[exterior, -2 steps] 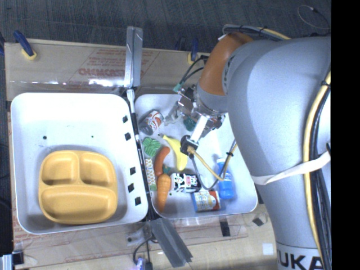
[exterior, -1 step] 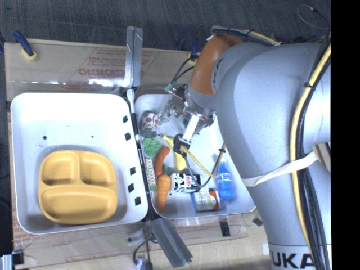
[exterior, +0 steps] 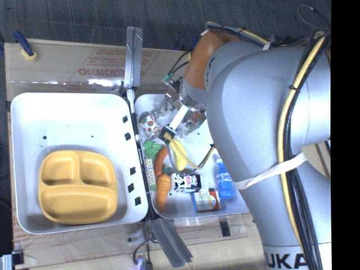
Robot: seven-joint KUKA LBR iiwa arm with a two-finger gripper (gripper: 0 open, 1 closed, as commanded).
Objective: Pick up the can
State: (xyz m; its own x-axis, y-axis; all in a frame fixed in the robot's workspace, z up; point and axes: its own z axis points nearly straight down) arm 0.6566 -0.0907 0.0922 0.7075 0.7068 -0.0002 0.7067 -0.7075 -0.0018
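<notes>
Tool (exterior: 171, 116): over right bin's (exterior: 198, 142) far end; whether released or clenched, cannot tell.
Can (exterior: 206, 201): near end, apart from Tool.

Robot lab setup: grey KUKA arm (exterior: 264, 122) reaching over two white bins (exterior: 67, 98) on a cardboard-covered bench (exterior: 84, 66), dark carpet floor (exterior: 84, 4) behind.

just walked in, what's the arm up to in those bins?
The KUKA arm reaches into the right bin, gripper low at its far end beside a red-and-white round thing, possibly the can. Nothing is visibly held. A carrot and a blue bottle lie nearer; the left bin holds a yellow tray.
</notes>
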